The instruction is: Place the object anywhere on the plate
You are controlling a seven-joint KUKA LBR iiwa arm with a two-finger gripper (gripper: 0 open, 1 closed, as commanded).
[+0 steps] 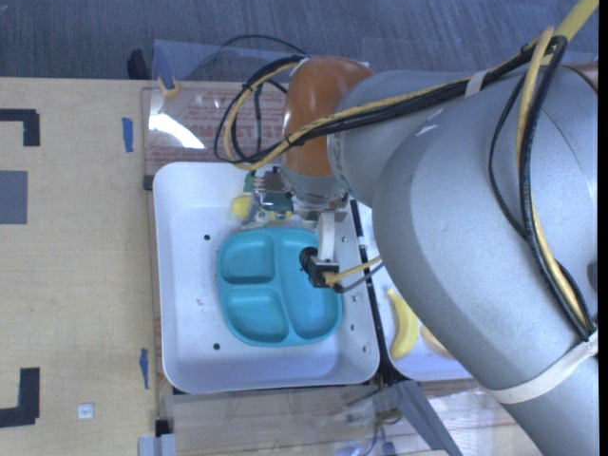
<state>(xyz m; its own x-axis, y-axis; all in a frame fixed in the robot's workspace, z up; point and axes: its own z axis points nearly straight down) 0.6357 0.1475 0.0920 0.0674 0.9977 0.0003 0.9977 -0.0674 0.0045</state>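
Reaching in from the right, the arm hangs its gripper low over the far edge of the left bin, just above the top rim of the blue plate. The wrist hides the gripper from above, so whether it is open or closed cannot be told.

A small yellow piece shows at the gripper's left side, just off the plate's upper corner. It is probably the object to be placed. The view does not settle whether it is held or lying on the bin floor.

The plate lies flat in the middle of the bin, its three wells bare. The arm has open room to come down on any of them.

A second yellow thing, banana-shaped, lies in the right bin, half under the arm and well apart from the gripper.

Judging by this layout, the placing is not yet done. With the gripper at the plate's rim rather than over a well, a short move toward the camera would bring it over blue before any release.
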